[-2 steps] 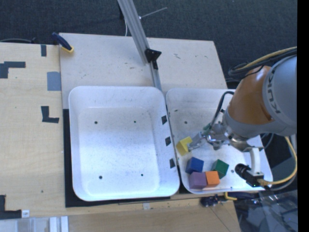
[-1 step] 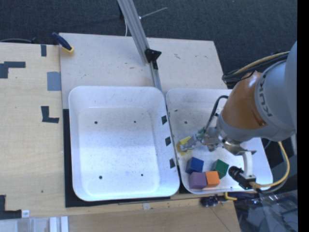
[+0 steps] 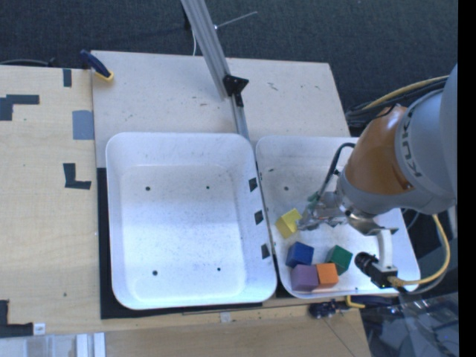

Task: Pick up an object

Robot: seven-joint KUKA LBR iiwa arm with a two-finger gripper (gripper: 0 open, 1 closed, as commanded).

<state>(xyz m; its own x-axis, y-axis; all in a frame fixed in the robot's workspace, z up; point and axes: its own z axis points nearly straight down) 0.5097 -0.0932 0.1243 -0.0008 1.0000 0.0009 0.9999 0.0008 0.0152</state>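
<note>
Several small blocks lie in the right bin point(image 3: 297, 143): a yellow block point(image 3: 288, 222) near the bin's left wall, and toward the front a blue block point(image 3: 300, 253), a green block point(image 3: 341, 258), a purple block point(image 3: 303, 277) and an orange block point(image 3: 327, 274). My gripper point(image 3: 317, 213) hangs low in this bin, just right of the yellow block and above the blue and green ones. The arm's grey wrist and orange band point(image 3: 375, 158) cover the bin's right part.
The left bin point(image 3: 178, 137) stands beside the right one, the two sharing a wall. A slanted metal pole point(image 3: 212, 47) crosses the bench behind the bins. A small blue and yellow tool point(image 3: 97, 65) lies at the bench's far left corner. Cables point(image 3: 424, 270) run along the right.
</note>
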